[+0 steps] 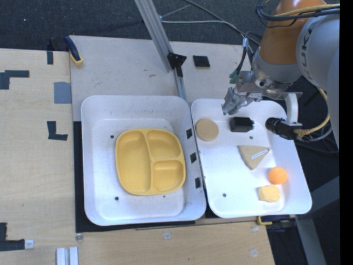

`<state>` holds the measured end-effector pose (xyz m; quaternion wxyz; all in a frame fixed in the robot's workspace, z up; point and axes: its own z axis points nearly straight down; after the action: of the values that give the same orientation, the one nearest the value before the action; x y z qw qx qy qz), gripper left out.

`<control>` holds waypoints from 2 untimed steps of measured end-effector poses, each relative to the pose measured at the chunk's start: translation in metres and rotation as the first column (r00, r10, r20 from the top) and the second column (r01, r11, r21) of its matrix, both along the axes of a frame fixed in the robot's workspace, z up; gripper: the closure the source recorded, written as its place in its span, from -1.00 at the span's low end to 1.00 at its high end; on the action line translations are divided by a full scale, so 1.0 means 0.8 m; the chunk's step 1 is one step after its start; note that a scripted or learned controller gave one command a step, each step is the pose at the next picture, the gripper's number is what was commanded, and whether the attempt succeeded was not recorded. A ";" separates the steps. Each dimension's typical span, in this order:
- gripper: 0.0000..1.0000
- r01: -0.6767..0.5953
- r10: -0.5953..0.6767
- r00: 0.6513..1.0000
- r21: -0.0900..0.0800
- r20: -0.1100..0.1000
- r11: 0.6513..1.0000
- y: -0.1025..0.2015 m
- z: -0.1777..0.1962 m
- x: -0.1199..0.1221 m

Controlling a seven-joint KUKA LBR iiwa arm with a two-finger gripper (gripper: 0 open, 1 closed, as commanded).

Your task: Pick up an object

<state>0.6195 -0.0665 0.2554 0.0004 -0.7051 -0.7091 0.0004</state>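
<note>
Right now you see the arm reaching in from the right, grey with its orange band uppermost, and its tool hanging over the far end of the right bin. You cannot tell whether the tool is spread or pressed together; it is small and dark from this angle, and nothing shows between its tips.

Look in the right bin for the candidates to pick up. A small black block lies just below and to the right of the tool, very near it. A round tan disc sits just to the left of that block, close to the bin's left wall. Nearer the middle lies a pale wedge shaped like a slice of cheese. Towards the near right corner an orange ball rests just above a small yellow lump, the two almost touching.

Over in the left bin you have a yellow divided tray lying flat, with three compartments. Both bins sit side by side on the table, which carries several dark tape marks on its left part.
</note>
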 end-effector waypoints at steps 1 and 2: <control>1.00 -0.001 0.001 1.000 0.001 0.000 1.000 0.071 0.000 0.016; 1.00 0.001 -0.001 1.000 0.000 0.000 1.000 0.125 -0.008 0.030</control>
<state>0.6434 0.0339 0.2490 0.0003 -0.7056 -0.7086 0.0005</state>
